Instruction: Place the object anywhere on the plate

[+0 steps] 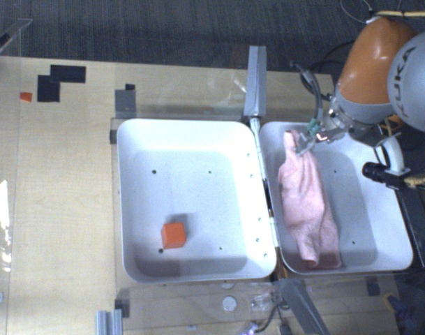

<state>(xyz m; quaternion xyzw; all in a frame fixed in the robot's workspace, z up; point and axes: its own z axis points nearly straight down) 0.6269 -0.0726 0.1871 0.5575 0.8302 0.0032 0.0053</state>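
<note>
Pale wood covers the bench (51, 208), with dark carpet behind its far edge. Two shallow white bins sit on it side by side, parted by a grey divider rail (256, 82) that starts at the far edge and runs between them; this rail serves as the landmark below.

On the camera's left of the rail is the left bin (139, 145). An orange block (174, 235) rests on its floor in the near half, well apart from the rail and closer to the bin's outer wall, touching nothing else. A few small dark dots mark the bin floor around it.

On the other side of the rail is the right bin (379, 208). A pink cloth (306, 204) lies in it as a long crumpled strip running roughly parallel to the rail, just beside the bin wall nearest the rail. Its far end is drawn up into a narrow point.

The grey arm (414, 82), with its orange band (369, 58), comes in over the far corner of the right bin. The gripper (311, 137) sits at the cloth's raised far tip, near the rail, and its fingers appear pinched on that tip, though the fingertips are small and partly blurred.

Farther along the bench from the rail, beyond the left bin, are black markers (58, 81) and a small orange square (26, 97).
</note>
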